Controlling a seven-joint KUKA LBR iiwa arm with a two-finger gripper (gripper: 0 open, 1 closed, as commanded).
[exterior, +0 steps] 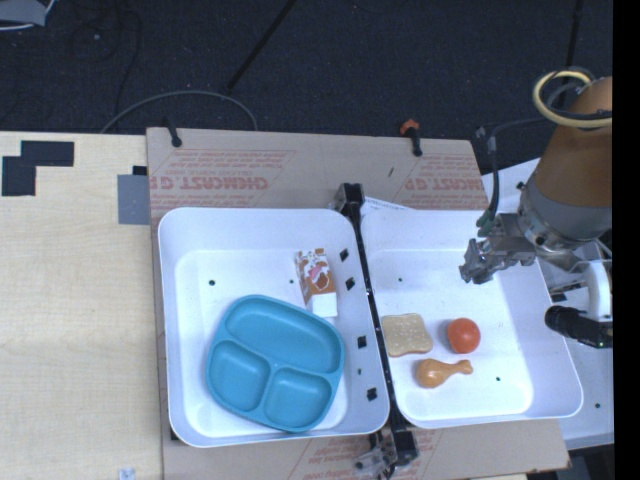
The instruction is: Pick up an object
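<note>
— jaws first: can you read them?

— no, i cannot tell. the gripper (pixel 480 266) is a dark cluster over the upper right part of the right bin (pixel 505 403), with nothing visibly between its tips.

— then the setting, biggest first.

— dark carpet-like floor (pixel 330 48) runs across the top, with thin cables trailing over it. a pale wooden bench (pixel 70 318) fills the left. a cardboard sheet (pixel 290 168) with reversed red print lies under both bins, clamped at its far edge. the left bin (pixel 180 268) and the right one sit side by side, touching along a black divider strip (pixel 362 288).

— and the objects?

— a blue divided plate (pixel 272 361) lies in the left bin, with a small printed packet (pixel 316 276) just beyond it. in the right bin, near the front: a slice of toast (pixel 406 334), a drumstick (pixel 441 371) and a red tomato (pixel 462 335), close together, all apart from the gripper.
</note>
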